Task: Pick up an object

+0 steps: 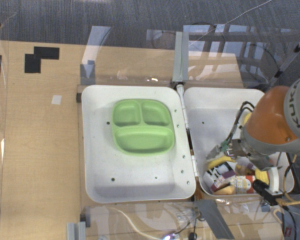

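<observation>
1. We look down at a slant on a light wooden tabletop [35,149] carrying 2 shallow white plastic bins side by side, with grey carpet beyond its far edge.

2. The left white bin [97,179] holds 1 item: a light green plastic divided plate [142,126] with 3 compartments, 2 small ones at the far side and 1 long one at the near side. It lies flat, a little toward the far half of the bin.

3. The right white bin [210,114] has its clutter heaped in the near corner, just beside the wall that separates the 2 bins. We make out a yellow banana-shaped object [219,162], a small dark box with purple and white markings [222,173], a pale bottle with a red-and-white label lying on its side [238,184], and a yellow piece [262,175] further right. Which of them touch we cannot tell for certain; they sit packed closely together.

4. The grey arm with its rounded orange band [271,119] reaches in from the right and hangs over the right bin, covering much of that bin's right half. Black cables run along the arm's left side.

5. The claw [231,151] sits low above the heap, right over the yellow banana-shaped object. We cannot tell how the claw is set, nor whether it has anything, because the wrist hides it from above.

6. Black square markings [40,58] show on the tabletop at far left.
</observation>
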You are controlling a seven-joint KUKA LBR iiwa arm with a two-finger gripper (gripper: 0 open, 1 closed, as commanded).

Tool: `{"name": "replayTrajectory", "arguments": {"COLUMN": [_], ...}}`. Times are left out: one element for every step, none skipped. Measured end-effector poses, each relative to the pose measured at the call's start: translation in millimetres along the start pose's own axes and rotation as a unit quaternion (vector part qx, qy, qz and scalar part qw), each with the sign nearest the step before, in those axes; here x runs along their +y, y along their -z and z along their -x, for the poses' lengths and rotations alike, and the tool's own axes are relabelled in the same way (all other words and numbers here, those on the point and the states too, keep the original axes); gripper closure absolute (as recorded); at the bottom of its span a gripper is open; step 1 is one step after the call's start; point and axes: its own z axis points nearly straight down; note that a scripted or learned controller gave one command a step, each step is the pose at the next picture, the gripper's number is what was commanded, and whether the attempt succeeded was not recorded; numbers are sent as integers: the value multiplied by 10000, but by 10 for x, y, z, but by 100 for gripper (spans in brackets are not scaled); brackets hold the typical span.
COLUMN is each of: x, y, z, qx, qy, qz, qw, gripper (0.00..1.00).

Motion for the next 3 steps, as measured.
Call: {"name": "replayTrajectory", "arguments": {"x": [147,3,2], "y": [-11,0,0], "z": [-66,-115,-116], "qx": [-12,-16,-15], "qy": [709,841,840], "qz": [-55,0,-4], "qw": [9975,9965,9965], "gripper": [0,0,0]}}
